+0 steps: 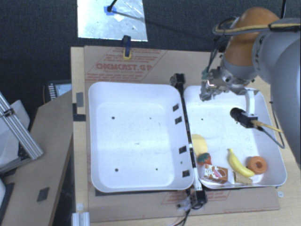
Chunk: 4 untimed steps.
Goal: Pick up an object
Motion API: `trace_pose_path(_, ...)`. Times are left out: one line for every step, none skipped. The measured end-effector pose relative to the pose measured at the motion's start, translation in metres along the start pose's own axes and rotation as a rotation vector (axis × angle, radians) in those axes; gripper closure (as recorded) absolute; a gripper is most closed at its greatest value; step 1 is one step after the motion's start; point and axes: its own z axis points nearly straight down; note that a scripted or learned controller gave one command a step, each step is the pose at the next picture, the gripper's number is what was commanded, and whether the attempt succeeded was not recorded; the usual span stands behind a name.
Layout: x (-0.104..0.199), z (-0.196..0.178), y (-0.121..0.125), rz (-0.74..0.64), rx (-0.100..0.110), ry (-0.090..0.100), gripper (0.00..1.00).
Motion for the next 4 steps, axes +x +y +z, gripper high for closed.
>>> trace_pose_path(0.052,0.007,-0.057,0.003,0.019,0.002,1.0)
trace_pose_path(0.048,-0.004,-0.053,0.002,0.013,-0.001,1.0)
trace_pose_path(0.048,-0.014,-0.052,-0.003,0.011,-0.001,1.0)
trace_pose_path(0.048,-0.024,-0.052,-0.007,0.009,-0.001,1.0)
